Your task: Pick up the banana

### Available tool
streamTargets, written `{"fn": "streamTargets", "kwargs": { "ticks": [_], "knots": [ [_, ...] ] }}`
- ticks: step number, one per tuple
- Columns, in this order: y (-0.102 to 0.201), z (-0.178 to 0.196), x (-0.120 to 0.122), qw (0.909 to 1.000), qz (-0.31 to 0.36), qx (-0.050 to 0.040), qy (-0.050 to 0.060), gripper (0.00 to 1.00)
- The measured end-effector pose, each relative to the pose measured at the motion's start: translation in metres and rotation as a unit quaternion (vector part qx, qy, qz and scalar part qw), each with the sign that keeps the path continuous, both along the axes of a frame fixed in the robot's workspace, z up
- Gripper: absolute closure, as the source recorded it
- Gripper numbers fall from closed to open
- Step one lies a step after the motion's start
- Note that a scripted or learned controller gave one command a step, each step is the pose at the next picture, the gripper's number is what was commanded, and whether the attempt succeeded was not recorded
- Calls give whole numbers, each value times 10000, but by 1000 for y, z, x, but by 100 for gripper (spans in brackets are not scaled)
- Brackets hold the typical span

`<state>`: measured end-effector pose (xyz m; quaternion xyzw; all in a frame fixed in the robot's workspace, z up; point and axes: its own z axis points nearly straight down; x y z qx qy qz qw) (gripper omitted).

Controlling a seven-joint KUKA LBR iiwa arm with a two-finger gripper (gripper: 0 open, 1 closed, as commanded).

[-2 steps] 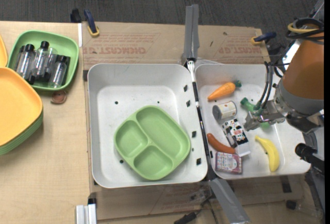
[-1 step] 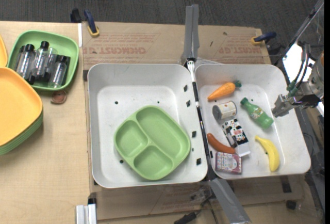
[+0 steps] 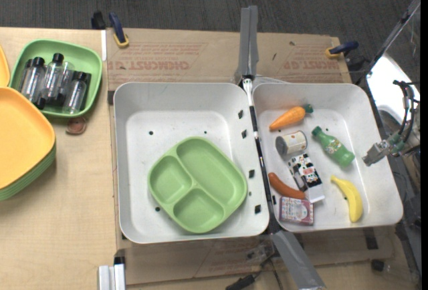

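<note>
Two white bins sit side by side, and the banana [image 3: 349, 197] lies in the right bin [image 3: 364, 100], near its front right corner, apart from the other items. A green bottle [image 3: 333, 146] lies just beyond it and a patterned box [image 3: 306, 175] lies to its left. The gripper [image 3: 376, 152] hovers at the bin's right rim, near the banana but not touching it; whether it is open or closed cannot be told at this size. The banana looks like a small toy: light, probably stiff plastic, smooth and a bit slippery, with a gentle curve. The best hold seems to be across its middle, where it is thickest, squeezing its two long sides, since the tapered ends could slip out.
</note>
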<state>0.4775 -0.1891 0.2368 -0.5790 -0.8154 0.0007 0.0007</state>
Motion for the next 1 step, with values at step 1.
{"fn": "streamTargets", "kwargs": {
  "ticks": [1],
  "knots": [
    [45,20,39,10000,-80,-5,-6,100]
  ]
}}
